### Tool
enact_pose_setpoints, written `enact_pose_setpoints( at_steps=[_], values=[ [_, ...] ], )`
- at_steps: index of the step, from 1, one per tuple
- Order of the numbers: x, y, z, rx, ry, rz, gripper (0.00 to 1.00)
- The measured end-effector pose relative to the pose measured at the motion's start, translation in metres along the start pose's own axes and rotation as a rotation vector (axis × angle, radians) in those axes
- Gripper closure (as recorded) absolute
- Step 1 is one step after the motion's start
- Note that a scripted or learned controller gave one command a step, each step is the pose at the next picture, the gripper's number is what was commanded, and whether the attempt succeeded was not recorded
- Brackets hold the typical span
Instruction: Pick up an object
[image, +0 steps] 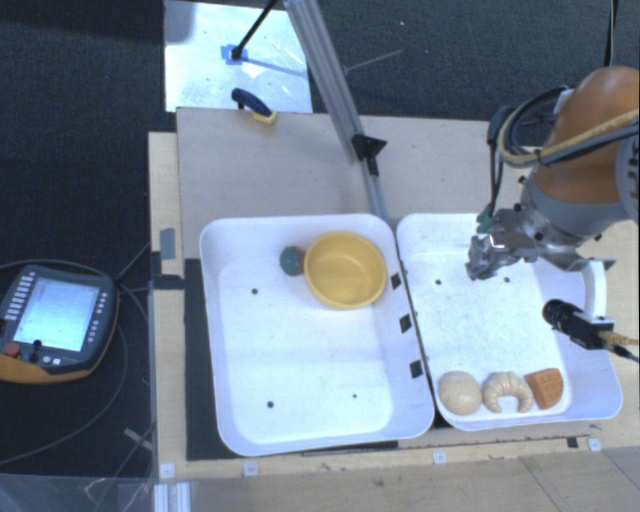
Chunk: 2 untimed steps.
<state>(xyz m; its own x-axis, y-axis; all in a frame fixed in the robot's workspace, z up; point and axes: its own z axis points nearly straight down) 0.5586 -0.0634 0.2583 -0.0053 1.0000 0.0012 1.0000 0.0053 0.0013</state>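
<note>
Jaw opening on the gripper (484, 262) cannot be told; three food items, roll (460, 392), croissant (508, 391) and toast (546, 387), are seen well below it, one bowl (345, 269) and one ball (291, 261) left.

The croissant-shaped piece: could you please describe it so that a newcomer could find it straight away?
Look in the right bin, along its near edge, where three pale items lie in a row. The croissant is the middle one, between a round bun and an orange-brown block. It alone is curved and ridged.
</note>
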Motion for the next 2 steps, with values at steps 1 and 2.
enact_pose_setpoints(
  at_steps=[1,2],
  values=[
    [0.055,-0.007,-0.003,0.000,0.000,0.000,1.00],
    [0.107,-0.015,-0.003,0.001,0.000,0.000,1.00]
  ],
)
